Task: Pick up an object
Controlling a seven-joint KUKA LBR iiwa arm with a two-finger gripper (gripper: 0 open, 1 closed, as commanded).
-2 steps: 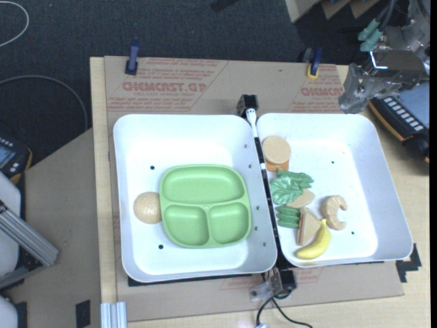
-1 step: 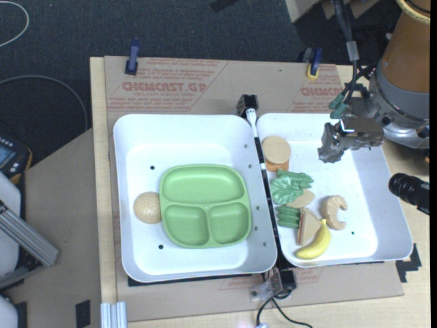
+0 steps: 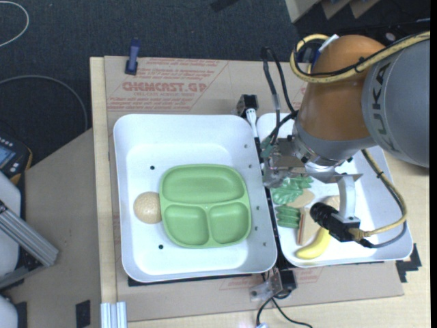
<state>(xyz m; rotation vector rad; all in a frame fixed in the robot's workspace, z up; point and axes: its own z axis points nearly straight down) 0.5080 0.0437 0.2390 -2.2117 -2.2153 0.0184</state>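
Camera view: a slanted look down on two shallow white bins side by side on a bench, with the grey arm (image 3: 403,101) and its orange band (image 3: 341,94) reaching in from the right.
Gripper: the gripper (image 3: 287,173) hangs low over the right bin (image 3: 382,248), near that bin's left wall; whether it is released or clenched cannot be told, since the wrist hides it from above.
Objects nearest the gripper: a pile of green toy vegetables (image 3: 290,200) lies directly beneath and just toward the viewer from the gripper.
Other right-bin objects: a yellow banana (image 3: 314,246) sits at the near edge, its long axis running diagonally from lower left to upper right; a thin orange stick (image 3: 300,229) lies beside it, running near to far.
Left bin: the left bin (image 3: 136,156) holds a green divided tray (image 3: 205,203), with a tan ball (image 3: 147,207) touching the tray's left edge.
Key relation: judged from here, the green pile is the closest pick, straight down; everything in the left bin is well apart, across the shared wall.
Writing: red print on the brown board (image 3: 171,80) under the bins reads roughly "CHEMCAST G P"; smaller lines there are too fine to read.
Arm lettering: dark letters on the grey arm, only partly legible.
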